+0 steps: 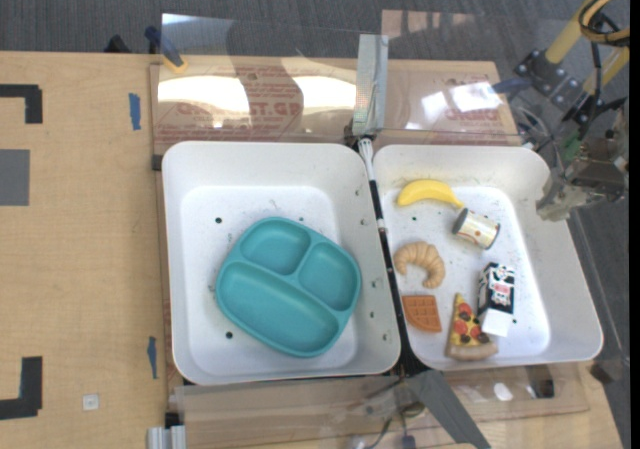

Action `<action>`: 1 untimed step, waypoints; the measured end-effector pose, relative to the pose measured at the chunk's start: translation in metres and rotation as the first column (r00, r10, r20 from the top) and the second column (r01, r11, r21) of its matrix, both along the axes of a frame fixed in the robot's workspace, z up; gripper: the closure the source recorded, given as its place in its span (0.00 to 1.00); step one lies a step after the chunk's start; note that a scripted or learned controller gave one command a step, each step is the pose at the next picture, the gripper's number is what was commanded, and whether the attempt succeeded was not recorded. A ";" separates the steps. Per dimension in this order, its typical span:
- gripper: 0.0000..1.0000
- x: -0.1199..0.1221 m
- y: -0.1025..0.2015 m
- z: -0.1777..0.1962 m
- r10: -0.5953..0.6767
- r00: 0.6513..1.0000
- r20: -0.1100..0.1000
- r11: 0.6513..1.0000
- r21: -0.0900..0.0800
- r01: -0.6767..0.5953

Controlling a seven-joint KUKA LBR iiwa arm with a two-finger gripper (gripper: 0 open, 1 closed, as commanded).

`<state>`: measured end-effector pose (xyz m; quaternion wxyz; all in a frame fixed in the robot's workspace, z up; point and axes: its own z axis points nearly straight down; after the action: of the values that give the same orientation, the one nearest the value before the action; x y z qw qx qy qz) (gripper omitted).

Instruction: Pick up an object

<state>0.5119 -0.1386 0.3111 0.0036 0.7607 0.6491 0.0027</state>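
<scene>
The right bin [560, 322] holds several toy foods. A yellow banana [428, 194] lies at the back, with a small can [475, 228] on its side just right of it. A croissant [420, 261] sits mid-left. At the front are a waffle [422, 313], a pizza slice [467, 329] and a black-and-white milk carton [497, 299]. My gripper [563, 197] hangs over the bin's right rim, right of the can and apart from every object.
In the left bin [190, 237] lies a teal divided plate [290, 285]. A metal divider [370, 87] and clear panels stand behind the bins. Cardboard [70, 237] covers the bench to the left. Cables and arm parts [570, 87] crowd the upper right.
</scene>
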 end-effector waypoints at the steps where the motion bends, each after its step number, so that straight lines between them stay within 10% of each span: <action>1: 1.00 -0.004 -0.062 -0.053 0.217 0.976 -0.011 0.976 0.003 -0.217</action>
<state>0.5083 -0.2008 0.2583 -0.0009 0.6852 0.7283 -0.0009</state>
